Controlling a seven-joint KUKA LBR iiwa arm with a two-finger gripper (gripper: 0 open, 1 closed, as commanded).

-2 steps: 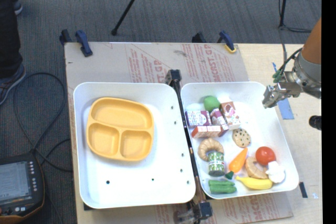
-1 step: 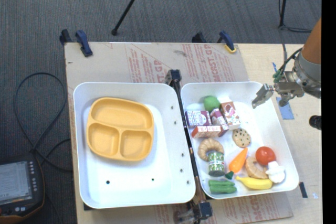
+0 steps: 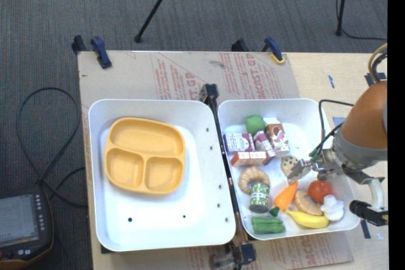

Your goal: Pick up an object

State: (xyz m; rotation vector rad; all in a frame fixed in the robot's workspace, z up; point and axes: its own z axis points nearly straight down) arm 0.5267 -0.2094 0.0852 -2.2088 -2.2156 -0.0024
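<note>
You are looking at the pincer (image 3: 302,169) hanging low over the right bin (image 3: 297,105), its tips sitting just beside a small spotted block (image 3: 288,165), possibly a die. Whether the pincer is open or closed, you cannot tell. A carrot (image 3: 286,194) and tomato (image 3: 319,190) are lying nearby; the yellow tray (image 3: 145,154) is resting in the left bin (image 3: 101,212).

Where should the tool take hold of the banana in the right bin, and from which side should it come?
Probably across the middle of the banana, coming straight down from above. It lies flat near the right bin's front wall, with its long curved body running left to right, so the narrow width there suits the tool. The carrot and a round pastry crowd its upper side, so a sideways approach looks blocked.
</note>
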